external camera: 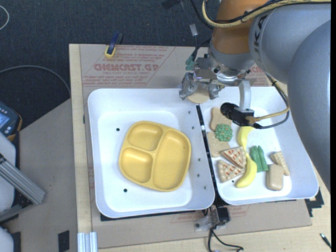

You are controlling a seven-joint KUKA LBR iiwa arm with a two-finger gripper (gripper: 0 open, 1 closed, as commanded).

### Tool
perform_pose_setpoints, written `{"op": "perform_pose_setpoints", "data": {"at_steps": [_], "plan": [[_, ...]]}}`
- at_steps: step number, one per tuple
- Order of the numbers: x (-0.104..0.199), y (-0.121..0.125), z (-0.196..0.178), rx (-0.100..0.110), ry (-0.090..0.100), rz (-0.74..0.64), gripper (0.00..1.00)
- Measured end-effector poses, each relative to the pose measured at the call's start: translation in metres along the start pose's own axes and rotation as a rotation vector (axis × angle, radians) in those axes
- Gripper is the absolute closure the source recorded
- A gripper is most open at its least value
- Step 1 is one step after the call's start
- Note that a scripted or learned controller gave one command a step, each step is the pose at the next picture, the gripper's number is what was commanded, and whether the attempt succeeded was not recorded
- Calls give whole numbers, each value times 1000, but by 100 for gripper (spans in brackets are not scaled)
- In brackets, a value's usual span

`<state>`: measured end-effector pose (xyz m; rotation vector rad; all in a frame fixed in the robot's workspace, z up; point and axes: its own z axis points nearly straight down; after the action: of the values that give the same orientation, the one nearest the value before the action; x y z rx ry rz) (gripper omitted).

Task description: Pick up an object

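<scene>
Dark carpet surrounds your tabletop (131, 62); the left bin (100, 140) carries a yellow divided plate (155, 155). Your tool (201, 91) hangs at the bins' far edge over a tan disc (199, 96), grip impossible to judge. Rightward, the toy banana (248, 175) looks light, stiff and slick, so take it across its middle.
</scene>
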<state>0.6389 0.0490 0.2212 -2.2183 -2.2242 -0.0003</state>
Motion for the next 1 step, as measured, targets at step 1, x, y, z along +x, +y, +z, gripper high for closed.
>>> {"op": "perform_pose_setpoints", "data": {"at_steps": [1], "plan": [[1, -16, 5, 4, 0, 4, 100]]}}
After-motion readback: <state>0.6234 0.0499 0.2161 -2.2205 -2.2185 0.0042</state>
